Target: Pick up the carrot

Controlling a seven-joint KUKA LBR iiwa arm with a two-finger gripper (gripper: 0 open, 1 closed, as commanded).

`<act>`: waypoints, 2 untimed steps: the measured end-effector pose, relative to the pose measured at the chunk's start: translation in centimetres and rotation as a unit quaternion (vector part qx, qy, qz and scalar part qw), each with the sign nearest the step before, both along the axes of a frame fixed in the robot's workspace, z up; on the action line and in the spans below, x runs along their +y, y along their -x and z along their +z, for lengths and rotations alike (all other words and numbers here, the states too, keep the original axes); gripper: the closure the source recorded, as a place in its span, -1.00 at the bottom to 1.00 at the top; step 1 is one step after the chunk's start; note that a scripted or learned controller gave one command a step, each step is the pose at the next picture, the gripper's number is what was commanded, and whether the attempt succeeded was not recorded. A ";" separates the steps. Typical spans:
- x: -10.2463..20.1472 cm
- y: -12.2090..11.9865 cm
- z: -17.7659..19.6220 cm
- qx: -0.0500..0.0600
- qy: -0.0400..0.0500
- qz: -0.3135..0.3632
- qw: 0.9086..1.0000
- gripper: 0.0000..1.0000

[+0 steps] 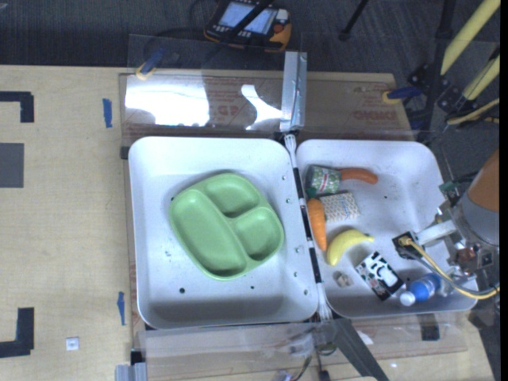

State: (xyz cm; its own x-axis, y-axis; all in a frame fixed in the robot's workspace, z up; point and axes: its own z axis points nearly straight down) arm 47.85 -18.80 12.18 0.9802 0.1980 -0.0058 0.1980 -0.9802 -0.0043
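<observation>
Nearest the front rim: small clear plastic bottle with a blue middle and white cap (419, 289), lying on its side in the right-hand shallow white bin (413, 154). Just to its left, black-and-white printed box (379, 274), tilted. Further left, a tiny brownish lump (343, 279), too small to identify.

Orange tapered carrot (317, 223) flat on the right bin's floor, close along the left wall beside the divider between the bins. Long axis nearly near-to-far in the view, leaning slightly. Broader end towards the far side, narrow tip towards the front, ending just beside the yellow curved banana (348, 244). Speckled white rectangular packet (340, 206) just to the carrot's right. Green-labelled can (323, 181) on its side past the broad end, and behind that a slimmer orange-red elongated item (359, 176) lying crosswise.

Grey two-finger gripper (429, 241) low over the right side of the same bin, reaching in from the right edge, yellow cable looped beneath. Well apart from the carrot, with the banana between. Open or closed: cannot tell. Nothing seen in its hold.

Left-hand shallow white bin (143, 213) with a pale green three-compartment plastic plate (228, 225) in the middle.
</observation>
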 end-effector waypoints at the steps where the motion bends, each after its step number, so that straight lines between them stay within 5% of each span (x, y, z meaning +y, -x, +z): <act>1: -3.4 -8.1 7.4 -0.001 0.001 0.049 0.999 -1.00; 2: 0.0 0.0 1.3 0.000 0.000 0.002 1.000 -1.00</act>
